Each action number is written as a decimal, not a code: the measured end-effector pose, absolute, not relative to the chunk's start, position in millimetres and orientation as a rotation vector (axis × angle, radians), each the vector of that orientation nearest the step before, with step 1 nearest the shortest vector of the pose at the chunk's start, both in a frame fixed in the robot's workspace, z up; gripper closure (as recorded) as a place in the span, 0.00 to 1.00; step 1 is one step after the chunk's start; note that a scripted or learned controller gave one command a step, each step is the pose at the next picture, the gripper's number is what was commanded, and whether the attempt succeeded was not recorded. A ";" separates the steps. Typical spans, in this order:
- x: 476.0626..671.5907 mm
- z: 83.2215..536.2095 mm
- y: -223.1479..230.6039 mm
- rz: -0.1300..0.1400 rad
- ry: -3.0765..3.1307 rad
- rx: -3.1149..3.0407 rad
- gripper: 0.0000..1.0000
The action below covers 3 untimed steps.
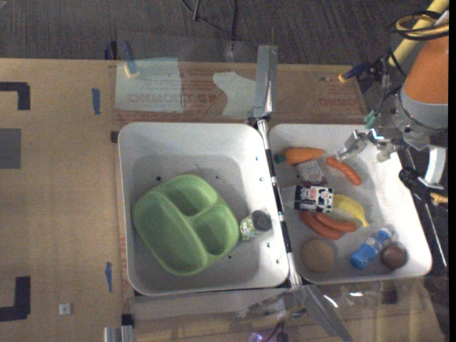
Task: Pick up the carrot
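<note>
We've got the carrot (304,154) lying at the top of the right bin (417,212), and the gripper (362,143) hovering just right of it, can't tell how wide it is

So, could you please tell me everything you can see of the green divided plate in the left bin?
The green plate is a light green tray, plastic by its look, with rounded corners and three sunken compartments set apart by raised ridges. It lies flat and right way up on the floor of the left bin, turned at a slant to the walls. Nothing lies in it. A small jar with a dark lid sits against its right edge.
</note>
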State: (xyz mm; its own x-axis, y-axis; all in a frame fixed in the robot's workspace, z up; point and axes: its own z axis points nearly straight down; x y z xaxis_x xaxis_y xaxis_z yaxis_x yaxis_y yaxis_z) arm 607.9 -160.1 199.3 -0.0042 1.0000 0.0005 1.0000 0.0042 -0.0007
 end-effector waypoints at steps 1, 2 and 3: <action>607.9 199.3 -160.1 0.000 -2.225 -2.216 0.00; 667.3 114.9 -127.0 -0.002 -2.450 -1.971 0.00; 653.6 85.7 -103.9 -0.001 -2.749 -1.522 0.00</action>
